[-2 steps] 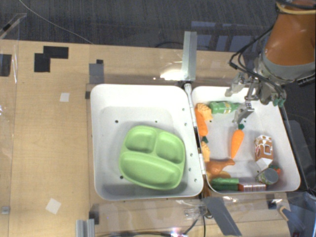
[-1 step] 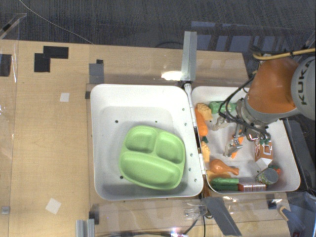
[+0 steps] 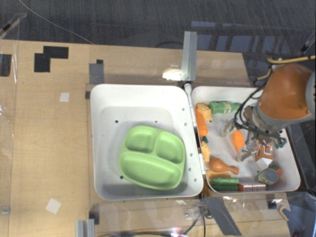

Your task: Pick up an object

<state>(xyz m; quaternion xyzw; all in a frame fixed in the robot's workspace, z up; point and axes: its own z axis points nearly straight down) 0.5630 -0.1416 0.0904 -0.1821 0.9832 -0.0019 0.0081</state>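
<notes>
while the tool [image 3: 240, 143] hangs mid-bin, toys line the right bin's [image 3: 295, 174] edges.

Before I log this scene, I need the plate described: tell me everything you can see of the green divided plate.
The green divided plate is pale lime and looks like moulded plastic, with rounded corners. It has three hollows: two smaller ones on the far side, one wide one nearer the camera. It lies flat and slightly turned in the left bin, towards its right and near walls, holding nothing. Only the bin floor touches it.

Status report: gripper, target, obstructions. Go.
Gripper low in the right bin, at the small orange piece. Grip unconfirmed. Toy food crowds it: green bottle, drumstick. Green plate in left bin.
</notes>
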